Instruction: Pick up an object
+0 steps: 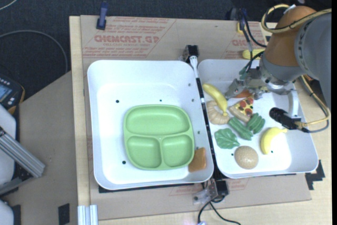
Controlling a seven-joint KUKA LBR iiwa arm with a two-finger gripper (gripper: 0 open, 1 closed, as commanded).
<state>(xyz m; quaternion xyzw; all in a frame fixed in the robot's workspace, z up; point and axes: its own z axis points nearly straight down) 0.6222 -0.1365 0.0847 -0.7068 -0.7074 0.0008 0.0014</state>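
Overhead, the gripper point(243, 88) hangs low in the right bin point(303, 163), at two o'clock from the green tray point(158, 137) (left bin), just above the pizza slice point(245, 108). Grip state: cannot tell. Likely the reaching step; next, a descent and squeeze.

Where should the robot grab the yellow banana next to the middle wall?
Probably the banana's middle, coming straight down from above. It lies flat and slanted, long and thin, so fingers should close across its narrow width. The bin wall and croissant crowd its ends.
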